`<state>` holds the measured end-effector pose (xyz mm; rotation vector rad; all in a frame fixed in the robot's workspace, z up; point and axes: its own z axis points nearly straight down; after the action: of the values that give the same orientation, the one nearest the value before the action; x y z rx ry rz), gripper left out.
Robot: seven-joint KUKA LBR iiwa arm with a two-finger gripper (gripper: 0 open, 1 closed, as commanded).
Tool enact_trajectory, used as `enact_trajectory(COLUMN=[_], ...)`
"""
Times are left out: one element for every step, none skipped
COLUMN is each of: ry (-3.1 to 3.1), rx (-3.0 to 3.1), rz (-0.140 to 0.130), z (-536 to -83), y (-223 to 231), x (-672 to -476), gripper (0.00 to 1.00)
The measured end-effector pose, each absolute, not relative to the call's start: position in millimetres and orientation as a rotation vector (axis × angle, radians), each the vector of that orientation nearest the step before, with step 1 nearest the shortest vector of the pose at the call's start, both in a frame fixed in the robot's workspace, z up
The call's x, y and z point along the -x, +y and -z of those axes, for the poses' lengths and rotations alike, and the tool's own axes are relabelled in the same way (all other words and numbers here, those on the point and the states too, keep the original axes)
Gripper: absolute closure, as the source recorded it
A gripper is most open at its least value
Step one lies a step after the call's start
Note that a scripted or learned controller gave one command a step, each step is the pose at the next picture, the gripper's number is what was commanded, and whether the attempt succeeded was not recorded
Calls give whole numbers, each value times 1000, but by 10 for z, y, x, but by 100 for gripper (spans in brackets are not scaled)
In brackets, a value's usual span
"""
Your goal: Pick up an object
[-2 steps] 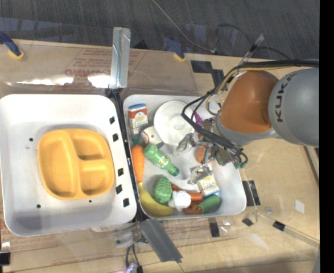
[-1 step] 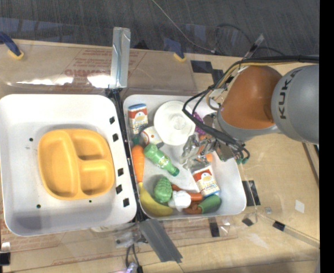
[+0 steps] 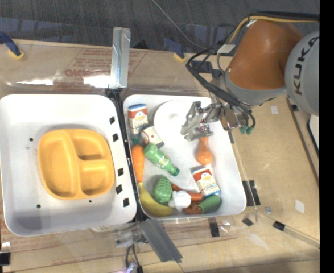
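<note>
- Grey KUKA arm (image 3: 303, 50) with orange band above the wrist, entering from the right of the camera view and reaching over the right-hand shallow white bin (image 3: 235, 169).
- Two-finger metal gripper (image 3: 196, 125) hanging over the upper middle of that bin; whether spread or pressed together cannot be told, and nothing visibly pinched.
- Directly below and slightly right of the gripper: small orange pear-shaped plastic gourd (image 3: 204, 151), lying on the bin floor, close to the tool; contact cannot be told.
- Just left of the gripper: flat white round plate (image 3: 169, 118), partly covered by the tool.
- Further left, against the bin's left wall: small white carton with red and orange label (image 3: 137, 118), standing upright.
- Below left of the gripper: white-and-red round piece (image 3: 150, 136), touching a green plastic bottle (image 3: 161, 159) lying at a slant.
- Along the left wall, below the carton: orange plastic carrot (image 3: 138, 162), lengthwise to the wall.
- Below the gripper, beyond the gourd: second small white carton with red and orange label (image 3: 206, 181), tilted.
- At the bin's near edge, well below the tool: yellow plastic banana (image 3: 152, 205), green lumpy vegetable (image 3: 162, 189), white cap-like piece (image 3: 181, 199), and a dark green item (image 3: 210, 203), crowded together.
- Far left of the gripper, well apart: left-hand shallow white bin (image 3: 13, 152) holding a yellow divided plastic tray (image 3: 75, 164).
</note>
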<state>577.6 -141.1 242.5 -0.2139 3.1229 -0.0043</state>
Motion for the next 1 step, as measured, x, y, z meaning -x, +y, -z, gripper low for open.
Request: enact_trajectory(ry=[3116], rx=[-416], rz=[-1], z=[-1737], y=[-1073], x=[-6408], gripper=[100])
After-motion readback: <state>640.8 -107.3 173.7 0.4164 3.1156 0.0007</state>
